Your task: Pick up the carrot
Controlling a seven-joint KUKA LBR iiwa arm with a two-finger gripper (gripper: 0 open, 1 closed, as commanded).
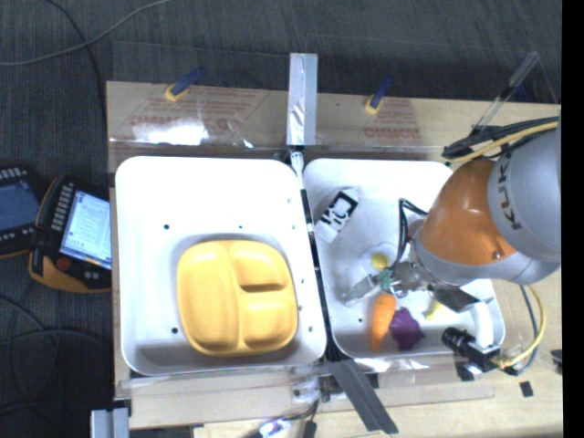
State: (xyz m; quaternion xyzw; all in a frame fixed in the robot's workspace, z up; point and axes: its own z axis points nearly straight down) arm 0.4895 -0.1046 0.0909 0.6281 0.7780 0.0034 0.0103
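Carrot (382, 318) lies in right bin (351, 245), near front wall, purple thing (407, 329) touching its right. My end effector (394, 279) hovers just above carrot top; grip state unclear. Should descend centred on carrot, avoiding purple thing.

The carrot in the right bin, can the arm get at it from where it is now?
Probably yes. The carrot lies bare in the right bin, with the gripper right at its top end. A purple piece sits close beside it and might get nudged.
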